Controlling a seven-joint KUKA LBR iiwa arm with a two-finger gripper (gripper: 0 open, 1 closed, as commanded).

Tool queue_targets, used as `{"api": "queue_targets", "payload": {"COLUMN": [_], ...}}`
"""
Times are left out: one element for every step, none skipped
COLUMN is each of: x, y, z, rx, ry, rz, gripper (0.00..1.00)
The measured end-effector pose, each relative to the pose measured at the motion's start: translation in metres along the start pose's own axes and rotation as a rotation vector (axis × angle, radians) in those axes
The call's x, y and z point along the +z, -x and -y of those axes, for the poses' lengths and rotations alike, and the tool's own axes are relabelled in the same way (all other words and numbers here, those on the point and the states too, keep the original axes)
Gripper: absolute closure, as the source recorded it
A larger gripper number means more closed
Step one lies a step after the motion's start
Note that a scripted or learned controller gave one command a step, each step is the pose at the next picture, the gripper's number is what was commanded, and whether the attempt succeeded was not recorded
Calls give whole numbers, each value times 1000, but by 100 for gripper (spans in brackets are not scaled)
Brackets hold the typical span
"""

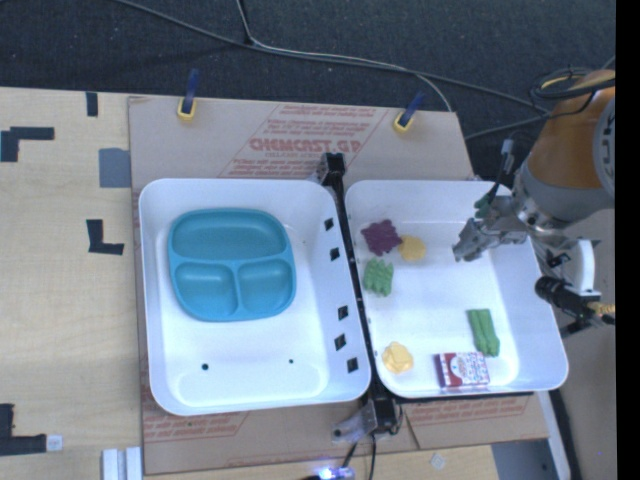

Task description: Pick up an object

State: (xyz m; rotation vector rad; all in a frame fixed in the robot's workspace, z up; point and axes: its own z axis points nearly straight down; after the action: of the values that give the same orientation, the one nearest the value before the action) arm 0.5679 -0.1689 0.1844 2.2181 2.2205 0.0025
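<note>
The gripper (470, 245) hangs over the right bin (520, 268) at about 2 o'clock of its floor, and whether its jaws stand wide or narrow cannot be told from this slant. Nearest to it, toward 9 o'clock, lie a small yellow piece (412, 248) and a purple piece (380, 235) almost touching; a green leafy piece (377, 277) sits just below them. At 5 o'clock lies a green block (483, 331), with a small carton (461, 370) and a second yellow lump (397, 357) along the near edge. All look light toy items, probably firm; the green block, well apart from neighbours, likely suits a pinch across its narrow sides. The left bin (160, 358) bears a blue divided plate (232, 264)
</note>
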Motion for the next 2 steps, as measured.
{"api": "queue_targets", "payload": {"x": [-48, -93], "y": [0, -1], "z": [-11, -12], "rx": [-1, -1], "ry": [0, 0], "rz": [0, 0], "gripper": [100, 100]}}
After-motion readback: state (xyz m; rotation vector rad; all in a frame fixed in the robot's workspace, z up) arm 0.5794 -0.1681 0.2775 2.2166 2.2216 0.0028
